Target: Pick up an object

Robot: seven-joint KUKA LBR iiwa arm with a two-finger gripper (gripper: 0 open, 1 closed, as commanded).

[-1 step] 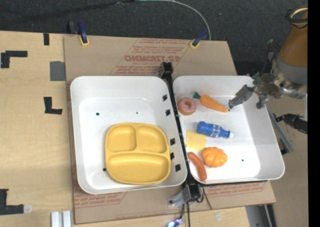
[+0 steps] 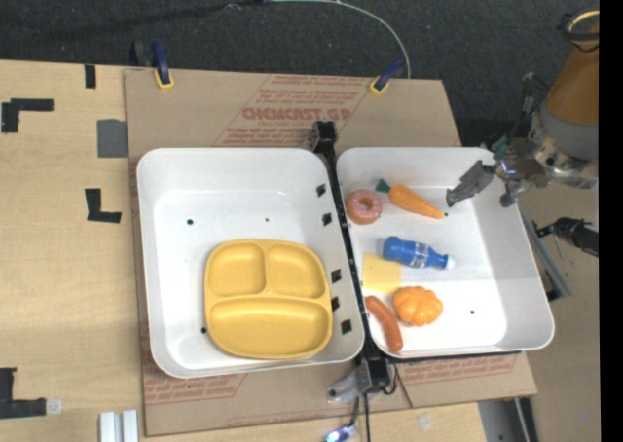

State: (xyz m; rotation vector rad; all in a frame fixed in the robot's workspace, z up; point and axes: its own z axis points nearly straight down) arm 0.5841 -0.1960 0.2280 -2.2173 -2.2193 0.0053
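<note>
At left, a shallow white plastic bin (image 2: 156, 236) bearing a glossy yellow three-compartment plate (image 2: 268, 297); right of centre, a second white bin (image 2: 516, 275) with a pink ring-shaped doughnut toy (image 2: 364, 206), tapered orange carrot toy (image 2: 415, 202), blue bottle with white cap (image 2: 415, 254), pale yellow flat block (image 2: 381, 273), red sausage toy (image 2: 384, 322) and ribbed orange pumpkin toy (image 2: 418, 305); at upper right, grey two-finger gripper (image 2: 482, 187), fingers apart, holding nothing, above the bin's upper right corner, near the carrot tip.
</note>
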